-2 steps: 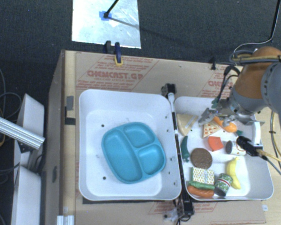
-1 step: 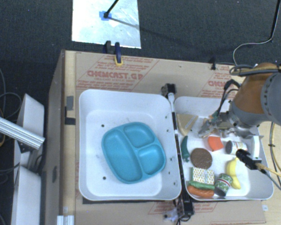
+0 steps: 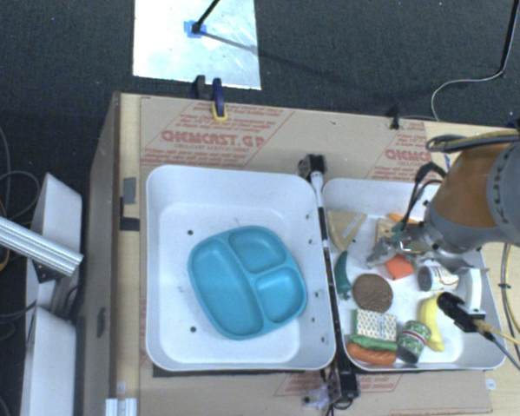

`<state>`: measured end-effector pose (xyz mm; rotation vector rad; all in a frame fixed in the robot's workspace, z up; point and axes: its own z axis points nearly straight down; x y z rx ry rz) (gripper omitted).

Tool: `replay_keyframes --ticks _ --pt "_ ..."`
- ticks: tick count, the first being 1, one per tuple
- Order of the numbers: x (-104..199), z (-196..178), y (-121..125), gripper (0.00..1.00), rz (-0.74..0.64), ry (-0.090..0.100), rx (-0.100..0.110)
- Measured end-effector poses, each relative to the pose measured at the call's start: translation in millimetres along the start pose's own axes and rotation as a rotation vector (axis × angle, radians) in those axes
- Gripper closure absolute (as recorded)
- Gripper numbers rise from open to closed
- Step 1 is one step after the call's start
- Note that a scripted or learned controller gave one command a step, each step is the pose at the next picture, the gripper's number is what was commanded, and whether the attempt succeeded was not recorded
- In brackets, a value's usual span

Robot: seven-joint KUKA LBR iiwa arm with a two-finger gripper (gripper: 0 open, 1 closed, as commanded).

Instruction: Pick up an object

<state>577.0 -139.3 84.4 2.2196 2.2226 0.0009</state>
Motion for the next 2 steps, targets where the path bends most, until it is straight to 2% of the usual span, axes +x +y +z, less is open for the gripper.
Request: replay_keyframes --ticks 1,2 --pt "0 -11 1 1.00 -0.001 0.000 -0.002" --pt "82 -101 9 1.00 -0.004 0.001 -0.004"
